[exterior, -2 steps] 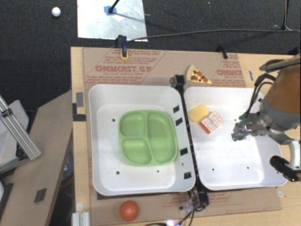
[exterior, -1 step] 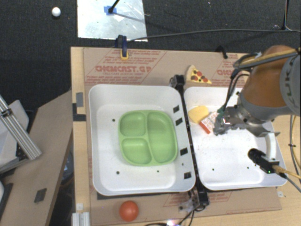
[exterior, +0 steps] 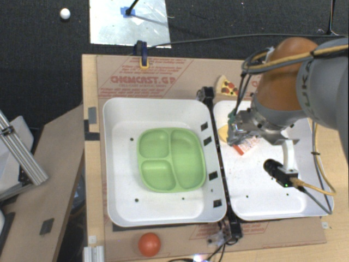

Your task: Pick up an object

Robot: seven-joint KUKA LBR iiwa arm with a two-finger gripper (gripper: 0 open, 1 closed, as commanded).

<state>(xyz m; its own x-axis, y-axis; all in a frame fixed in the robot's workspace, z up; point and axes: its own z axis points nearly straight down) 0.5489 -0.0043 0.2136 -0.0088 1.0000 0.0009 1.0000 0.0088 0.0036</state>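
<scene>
A flat brown cardboard-covered bench top (exterior: pixel 163 75), printed with red lettering, carries two shallow white plastic bins side by side: the left bin (exterior: pixel 117 162) and the right bin (exterior: pixel 262 206), their inner walls touching along a seam with black clips. On the board just behind the right bin lies a small toy pizza slice (exterior: pixel 225 85). A round orange-red ball (exterior: pixel 149 244) rests near the front edge, below the left bin.
</scene>
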